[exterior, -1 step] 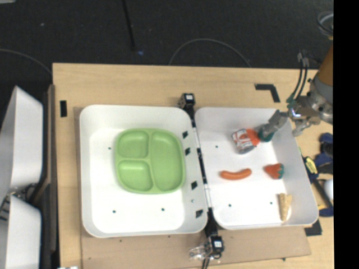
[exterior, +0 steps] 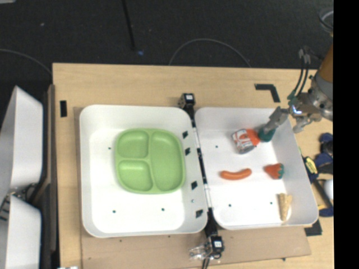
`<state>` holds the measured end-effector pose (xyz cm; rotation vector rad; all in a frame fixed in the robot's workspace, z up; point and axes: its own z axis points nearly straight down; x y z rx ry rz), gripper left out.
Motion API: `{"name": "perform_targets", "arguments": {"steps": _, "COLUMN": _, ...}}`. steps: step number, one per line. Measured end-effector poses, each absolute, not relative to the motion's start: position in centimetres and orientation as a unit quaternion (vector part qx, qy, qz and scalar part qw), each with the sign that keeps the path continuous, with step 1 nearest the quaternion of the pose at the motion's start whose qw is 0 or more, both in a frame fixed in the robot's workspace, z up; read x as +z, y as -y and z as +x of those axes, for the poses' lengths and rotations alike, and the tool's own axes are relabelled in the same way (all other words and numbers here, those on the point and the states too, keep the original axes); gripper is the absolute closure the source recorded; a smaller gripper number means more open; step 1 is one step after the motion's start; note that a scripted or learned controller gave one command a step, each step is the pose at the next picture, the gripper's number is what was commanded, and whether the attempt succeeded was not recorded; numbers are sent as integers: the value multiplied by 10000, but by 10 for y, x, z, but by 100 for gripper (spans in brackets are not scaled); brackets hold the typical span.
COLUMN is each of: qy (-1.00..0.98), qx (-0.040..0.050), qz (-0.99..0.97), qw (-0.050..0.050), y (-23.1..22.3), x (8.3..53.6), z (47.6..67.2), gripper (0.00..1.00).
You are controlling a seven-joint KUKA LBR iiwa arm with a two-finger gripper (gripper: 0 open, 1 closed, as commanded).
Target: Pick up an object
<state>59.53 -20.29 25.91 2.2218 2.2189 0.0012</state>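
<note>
Gripper (exterior: pixel 268 131) in rt bin (exterior: pixel 224 122) — by can (exterior: pixel 243 140), hot dog (exterior: pixel 235 175) nearby.

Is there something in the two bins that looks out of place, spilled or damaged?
Nothing stands out. The green divided plate lies flat in the left bin. In the right bin the can, sausage, strawberry and cone lie apart, with the gripper beside the can.

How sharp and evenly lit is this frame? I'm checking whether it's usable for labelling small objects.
Camera view: soft overall, so the can-like object beside the pincer is blurred, its label unreadable; the two white bins are bright, nearly washed out, with faint shadows; the green divided plate and the sausage stay distinct; the floor beyond the bench is dark.
</note>
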Motion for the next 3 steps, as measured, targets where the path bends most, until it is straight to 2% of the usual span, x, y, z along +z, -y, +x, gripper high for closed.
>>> {"name": "perform_targets", "arguments": {"steps": 3, "qy": -7061, "qx": -12, "qz": 7081, "qw": 3, "y": 210, "x": 99, "z": 590, "gripper": 0}}
